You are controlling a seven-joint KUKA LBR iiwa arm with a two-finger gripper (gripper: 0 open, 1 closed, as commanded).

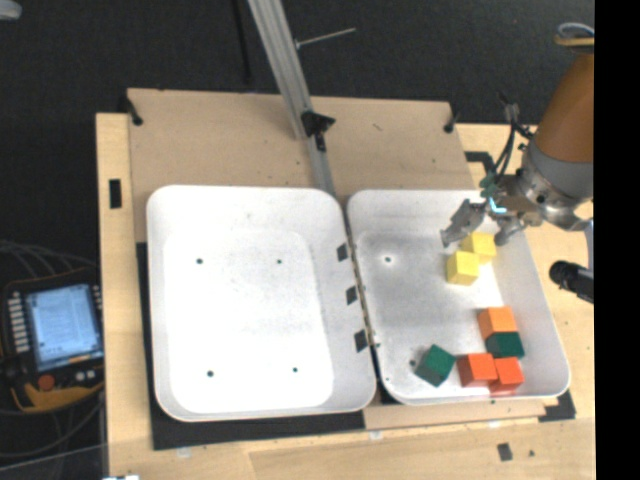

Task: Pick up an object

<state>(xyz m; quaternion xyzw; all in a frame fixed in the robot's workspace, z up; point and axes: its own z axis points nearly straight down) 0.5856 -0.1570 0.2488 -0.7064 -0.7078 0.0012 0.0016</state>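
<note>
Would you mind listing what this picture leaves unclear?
- Gripper: fingers spread around the upper yellow block; contact too small to judge.
- Arm: cut off by the right edge.
- Orange blocks, right bin: count unclear, green block overlaps them.

Nothing legible anywhere here. The handheld pendant at the left edge shows a lit bluish screen, but whatever is written on it is too small and blurred to read. Blocks and bins carry no readable marks.
</note>
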